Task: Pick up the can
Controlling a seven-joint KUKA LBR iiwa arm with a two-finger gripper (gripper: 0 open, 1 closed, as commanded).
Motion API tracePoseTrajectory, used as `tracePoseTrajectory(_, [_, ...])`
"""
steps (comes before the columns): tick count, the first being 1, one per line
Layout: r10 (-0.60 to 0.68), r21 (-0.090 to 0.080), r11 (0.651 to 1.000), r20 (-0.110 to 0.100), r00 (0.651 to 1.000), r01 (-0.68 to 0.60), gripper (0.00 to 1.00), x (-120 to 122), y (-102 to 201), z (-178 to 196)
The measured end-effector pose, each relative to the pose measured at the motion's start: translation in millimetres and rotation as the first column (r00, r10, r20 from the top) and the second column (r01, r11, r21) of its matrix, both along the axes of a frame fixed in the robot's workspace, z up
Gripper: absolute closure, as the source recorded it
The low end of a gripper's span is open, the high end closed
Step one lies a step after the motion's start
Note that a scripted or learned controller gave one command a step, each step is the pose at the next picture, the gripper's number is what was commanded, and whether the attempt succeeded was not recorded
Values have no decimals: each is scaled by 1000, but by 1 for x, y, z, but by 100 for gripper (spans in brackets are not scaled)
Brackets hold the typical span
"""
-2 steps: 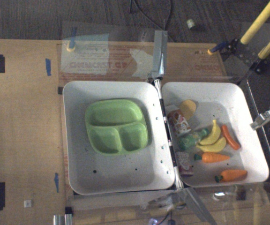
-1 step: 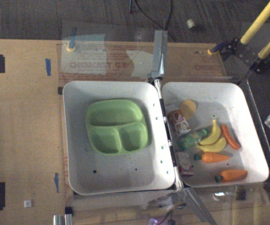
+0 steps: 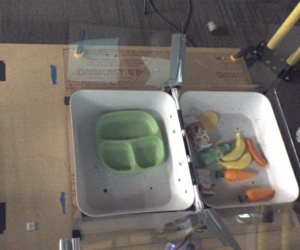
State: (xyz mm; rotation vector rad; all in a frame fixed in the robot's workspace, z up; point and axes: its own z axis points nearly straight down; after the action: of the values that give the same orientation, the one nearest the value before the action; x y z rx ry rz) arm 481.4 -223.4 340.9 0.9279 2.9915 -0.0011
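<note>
Tool's grip cannot be told; the can [image 3: 198,135] lies on its side against the right bin's [image 3: 280,139] left wall, long axis roughly along that wall

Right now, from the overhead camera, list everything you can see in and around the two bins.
Left bin: one, white, on the bench.
Divided plate: one, green, three compartments, in the left bin.
Right bin: one, white, beside the left bin.
Can: one, red and white, lying near the right bin's left wall.
Bottle: one, green, lying below the can.
Bananas: two, yellow, right bin centre.
Carrots: three, orange, right bin's lower right.
Packet: one, red and white, against the left wall.
Chip-like piece: one, tan, above the can.
</note>
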Motion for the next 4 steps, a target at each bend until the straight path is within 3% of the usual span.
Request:
tracePoseTrajectory(1, [310, 0, 951, -3, 951, -310, 100, 0, 2, -2])
tracePoseTrajectory(2, [520, 0, 854, -4, 854, -520, 100, 0, 1, -12])
tracePoseTrajectory(3, [610, -1, 793, -5, 793, -610, 100, 1, 2, -14])
tracePoseTrajectory(4, [592, -4, 806, -2, 806, -592, 100, 26, -1, 11])
